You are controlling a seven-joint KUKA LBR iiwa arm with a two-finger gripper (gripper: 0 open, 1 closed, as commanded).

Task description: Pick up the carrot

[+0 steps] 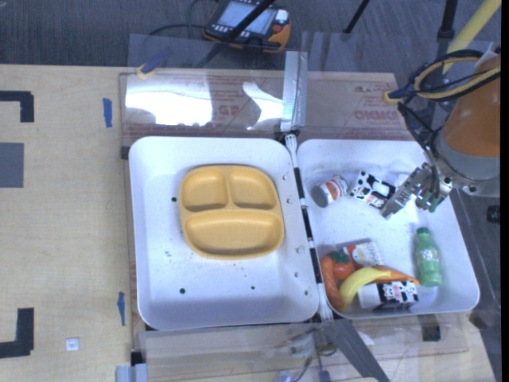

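Carrot low in the right bin, arm hovering above it in frame.

Nearest me, at the bottom of the right bin [465,289], I see the carrot [328,272] wedged against the left wall beside a banana [362,281] and a small cow-print carton [391,293]. A green bottle [427,257] lies to the right. Farther up, the gripper [413,191] sits near another cow-print carton [372,188]; I cannot tell its opening or whether it has hold of anything. The left bin [151,237] holds a yellow divided plate [231,211].

glossy white plastic bins [151,213]; matt yellow plastic plate [231,211]; pale wooden bench [64,213]; shiny green plastic bottle [427,256].
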